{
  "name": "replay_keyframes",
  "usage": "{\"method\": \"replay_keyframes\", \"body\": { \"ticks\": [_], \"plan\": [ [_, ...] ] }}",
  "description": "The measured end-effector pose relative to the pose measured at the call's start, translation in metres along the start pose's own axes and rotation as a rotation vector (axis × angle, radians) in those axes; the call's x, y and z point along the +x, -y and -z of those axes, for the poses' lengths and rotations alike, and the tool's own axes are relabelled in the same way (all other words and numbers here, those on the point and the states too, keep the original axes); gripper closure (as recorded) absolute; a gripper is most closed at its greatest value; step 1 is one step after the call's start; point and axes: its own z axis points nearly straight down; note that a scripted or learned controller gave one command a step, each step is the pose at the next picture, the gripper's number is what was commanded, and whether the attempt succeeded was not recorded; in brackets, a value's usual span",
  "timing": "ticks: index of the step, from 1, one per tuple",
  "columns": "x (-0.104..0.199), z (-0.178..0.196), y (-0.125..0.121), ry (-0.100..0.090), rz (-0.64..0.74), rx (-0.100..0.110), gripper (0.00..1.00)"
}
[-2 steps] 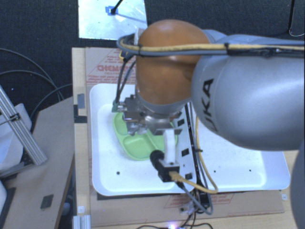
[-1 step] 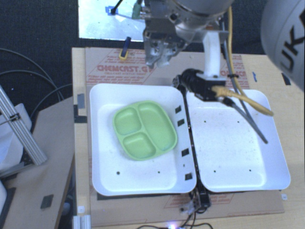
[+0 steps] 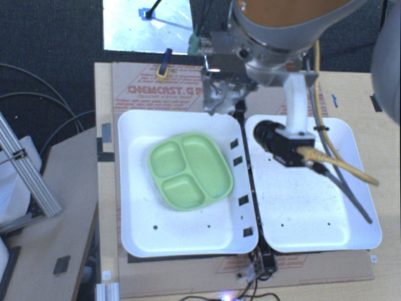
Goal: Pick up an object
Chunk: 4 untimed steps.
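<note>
worktop (image 3: 106, 162) tan, cardboard sheet under bins | green divided plate (image 3: 190, 170) in left bin (image 3: 135, 231) middle | right bin (image 3: 351, 231) beside plate's right | hand (image 3: 219, 99) at bin's far rim beyond plate, grip unreadable | dark floor, cables left

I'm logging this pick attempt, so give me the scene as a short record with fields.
left bin: holds a green divided plate
plate state: flat, three compartments, nothing in them
right bin: no loose objects seen; a black device with cables hangs over it
arm: over the bins' far edge
end effector: above the left bin's far rim, apart from the plate
grasp: nothing visibly held
</note>
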Motion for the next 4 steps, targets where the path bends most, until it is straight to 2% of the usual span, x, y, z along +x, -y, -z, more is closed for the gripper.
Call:
{"method": "replay_keyframes", "body": {
  "ticks": [1,2,3,4],
  "plan": [
    [0.017,-0.037,-0.043,0.001,-0.005,0.000,1.00],
    [0.015,-0.110,-0.109,0.004,-0.007,0.003,1.00],
    [0.014,-0.318,-0.146,0.005,-0.006,0.010,1.00],
    [0.018,-0.178,0.004,-0.004,0.004,-0.001,1.00]
  ]
}}
